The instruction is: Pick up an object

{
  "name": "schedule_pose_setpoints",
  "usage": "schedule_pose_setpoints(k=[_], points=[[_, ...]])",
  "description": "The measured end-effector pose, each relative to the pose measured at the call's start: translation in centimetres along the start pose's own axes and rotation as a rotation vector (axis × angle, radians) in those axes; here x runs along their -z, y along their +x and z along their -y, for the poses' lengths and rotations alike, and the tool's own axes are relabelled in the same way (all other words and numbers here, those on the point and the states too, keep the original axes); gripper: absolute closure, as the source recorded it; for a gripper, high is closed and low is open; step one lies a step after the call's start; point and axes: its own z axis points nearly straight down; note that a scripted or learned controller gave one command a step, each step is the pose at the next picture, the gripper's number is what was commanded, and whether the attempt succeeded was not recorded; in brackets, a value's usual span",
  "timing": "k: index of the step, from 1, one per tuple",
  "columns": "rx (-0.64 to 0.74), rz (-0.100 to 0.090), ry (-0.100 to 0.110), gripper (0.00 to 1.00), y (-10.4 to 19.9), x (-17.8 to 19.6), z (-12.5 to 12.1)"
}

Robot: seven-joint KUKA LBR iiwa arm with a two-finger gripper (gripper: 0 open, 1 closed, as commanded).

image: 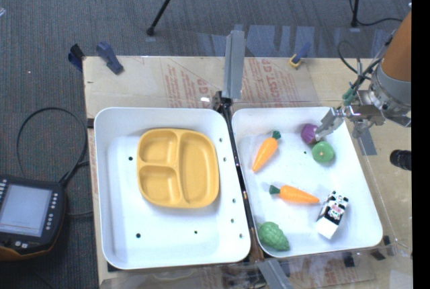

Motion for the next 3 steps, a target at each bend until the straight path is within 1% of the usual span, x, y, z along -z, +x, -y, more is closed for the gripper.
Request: schedule_pose_setpoints(k=[1,2,3], points=[[0.054,0.000,-0.002,0.00,0.0,3.5,3.8],[-0.105,-0.003,0.012,0.00,3.3,-11.3,5.6],[-0.077,-0.004,0.003,0.00,2.0,-17.8,7.8]])
